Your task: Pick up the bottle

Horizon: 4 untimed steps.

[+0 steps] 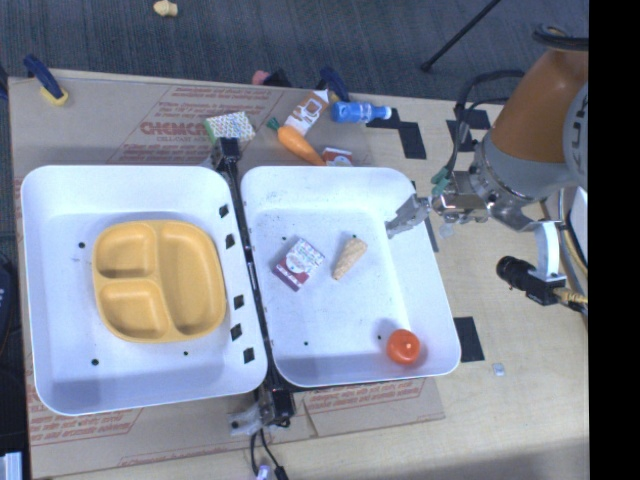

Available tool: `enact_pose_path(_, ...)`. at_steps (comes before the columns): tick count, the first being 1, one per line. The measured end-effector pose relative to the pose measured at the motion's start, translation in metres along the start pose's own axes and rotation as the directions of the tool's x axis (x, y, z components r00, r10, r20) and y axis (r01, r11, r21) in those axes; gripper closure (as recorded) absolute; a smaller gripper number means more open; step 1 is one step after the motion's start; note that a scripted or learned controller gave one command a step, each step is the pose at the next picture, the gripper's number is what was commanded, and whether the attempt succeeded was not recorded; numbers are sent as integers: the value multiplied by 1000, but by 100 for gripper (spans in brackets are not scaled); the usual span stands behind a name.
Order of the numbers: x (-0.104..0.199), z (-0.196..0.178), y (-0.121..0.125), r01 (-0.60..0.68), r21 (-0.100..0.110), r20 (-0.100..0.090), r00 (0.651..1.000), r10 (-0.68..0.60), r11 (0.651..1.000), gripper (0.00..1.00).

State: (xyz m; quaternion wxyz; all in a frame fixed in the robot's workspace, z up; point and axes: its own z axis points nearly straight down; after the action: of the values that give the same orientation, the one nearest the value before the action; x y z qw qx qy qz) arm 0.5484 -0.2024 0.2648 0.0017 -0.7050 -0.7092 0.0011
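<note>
A small blue bottle (357,113) lies on its side on the cardboard behind the right bin (425,268), outside both bins. My gripper (406,216) hangs over the right rim of the right bin, well in front of the bottle and a little to its right. Nothing that I can make out is held in it. The grey arm with its orange band (540,103) reaches in from the right.
Next to the bottle lie a carrot (298,145), a small carton (306,112) and a green patterned packet (230,126). The right bin holds a red and white packet (299,264), a tan cone (349,256) and an orange ball (403,347). A yellow divided tray (158,279) sits in the left bin.
</note>
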Motion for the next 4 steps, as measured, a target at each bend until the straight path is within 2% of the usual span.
enact_pose_path(1, 0, -10, 0, 5, 2, -1, 1000, -5, 1000, 100)
enact_pose_path(2, -8, 140, -28, -268, 3, -1, 963, 268, 963, 100)
enact_pose_path(3, 22, 110, -72, -363, 2, -2, 932, 363, 932, 100)
enact_pose_path(4, 43, 80, -71, -585, 0, -1, 811, 585, 811, 100)
